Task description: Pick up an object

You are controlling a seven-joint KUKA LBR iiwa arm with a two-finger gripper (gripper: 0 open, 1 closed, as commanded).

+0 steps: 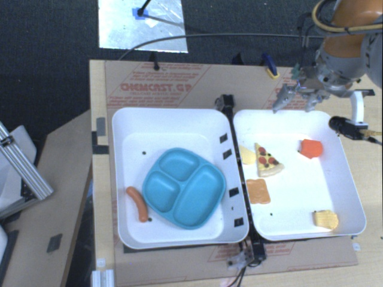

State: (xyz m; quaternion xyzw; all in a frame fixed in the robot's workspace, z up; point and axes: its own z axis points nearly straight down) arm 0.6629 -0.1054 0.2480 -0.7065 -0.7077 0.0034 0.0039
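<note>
jaws [297, 98] spread, holding nothing; cardboard [157, 85] print reads "CHEMCAST"

Both white bins [179, 121] look like smooth, faintly glossy plastic, as does the blue divided plate [182, 187]. Just behind the gripper [296, 100], the arm's orange band [359, 5] shines, while the printed cardboard [161, 82] under the bins looks matt.

Cardboard-topped bench [179, 82], two white bins side by side, left bin [173, 121], right bin [350, 202]

You see a blue plate [182, 188] and reddish-orange sausage [138, 204] in one white bin [173, 119]; the pizza slice [267, 160] is yellow with red dots.
</note>
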